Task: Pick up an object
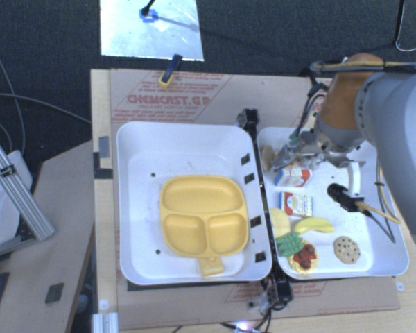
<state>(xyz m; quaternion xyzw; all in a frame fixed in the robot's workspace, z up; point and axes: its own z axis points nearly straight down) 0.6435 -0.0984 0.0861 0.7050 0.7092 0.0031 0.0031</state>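
Observation:
My gripper [292, 157] hangs over the far left part of the right bin [385, 245]. A small white carton with red and blue print [293, 177] lies just below it, touching or nearly touching. A second red and white carton [296, 204] lies nearer the front. Also in this bin are a yellow banana [314, 225], a round cookie [346, 250], a green leafy piece [288, 243], a red and yellow piece [304, 257], a pale yellow piece [280, 221] and a tan piece [267, 158] by the left wall.
The left bin [135, 186] holds a yellow divided plate [203, 214]. A black divider [258, 186] runs between the bins. The grey arm [395, 137] covers the right bin's far right side.

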